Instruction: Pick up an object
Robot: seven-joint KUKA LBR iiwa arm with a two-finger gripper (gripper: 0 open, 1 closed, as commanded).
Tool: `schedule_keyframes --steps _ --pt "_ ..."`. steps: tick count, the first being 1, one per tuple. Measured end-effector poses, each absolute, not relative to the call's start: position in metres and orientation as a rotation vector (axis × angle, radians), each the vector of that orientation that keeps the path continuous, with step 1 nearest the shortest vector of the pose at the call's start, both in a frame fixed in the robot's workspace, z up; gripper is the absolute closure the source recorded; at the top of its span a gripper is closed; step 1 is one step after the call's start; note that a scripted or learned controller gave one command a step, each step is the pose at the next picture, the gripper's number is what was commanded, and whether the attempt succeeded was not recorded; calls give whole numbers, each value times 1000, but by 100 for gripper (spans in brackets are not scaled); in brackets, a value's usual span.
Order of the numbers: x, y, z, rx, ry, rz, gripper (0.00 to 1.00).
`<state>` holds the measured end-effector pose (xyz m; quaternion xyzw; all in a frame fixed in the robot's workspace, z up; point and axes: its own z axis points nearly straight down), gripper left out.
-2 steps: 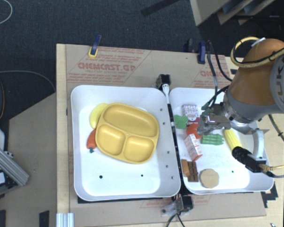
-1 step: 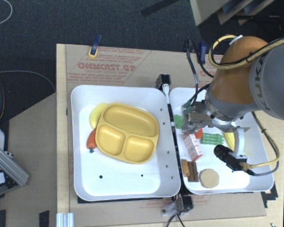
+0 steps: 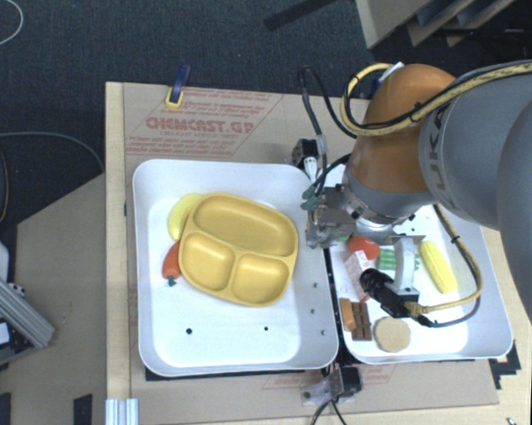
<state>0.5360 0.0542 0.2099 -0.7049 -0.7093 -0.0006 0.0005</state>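
Cardboard-topped bench [image 3: 208,117] on dark carpet [image 3: 124,25], two white bins [image 3: 150,246] — fingers' state untellable

Red print on the brown tabletop sheet [image 3: 204,121], just behind the left white bin [image 3: 146,246] — reads roughly "CHEMCAST G.P", last letters unsure. Smaller red lines under it — too blurred to read. No other legible text.

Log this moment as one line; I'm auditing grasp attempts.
arm: above right white bin | held: nothing seen | left white bin: yellow sectioned plastic tray | right bin: yellow toy corn cob
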Motion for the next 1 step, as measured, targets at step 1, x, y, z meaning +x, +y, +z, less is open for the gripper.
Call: schedule_keyframes --steps 1 --pt "542 94 233 -2216 -2229 -6 100"
